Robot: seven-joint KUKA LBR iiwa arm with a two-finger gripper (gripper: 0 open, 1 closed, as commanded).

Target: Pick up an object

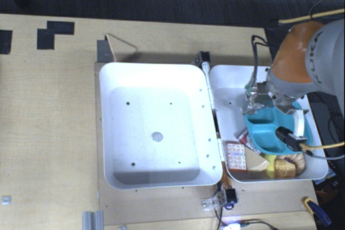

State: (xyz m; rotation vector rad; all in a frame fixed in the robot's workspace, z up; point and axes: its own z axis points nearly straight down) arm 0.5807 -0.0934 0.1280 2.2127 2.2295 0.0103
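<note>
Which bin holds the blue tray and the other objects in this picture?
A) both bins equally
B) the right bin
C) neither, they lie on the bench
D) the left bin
B: the blue tray, a small printed packet and a yellow item all lie in the right bin, under the gripper; the left bin shows just its white floor.

A turquoise tray (265,134) with compartments lies tilted in the right bin (229,97). Near it lie a small printed box (235,157) and a yellow-brown toy (282,166).
</note>
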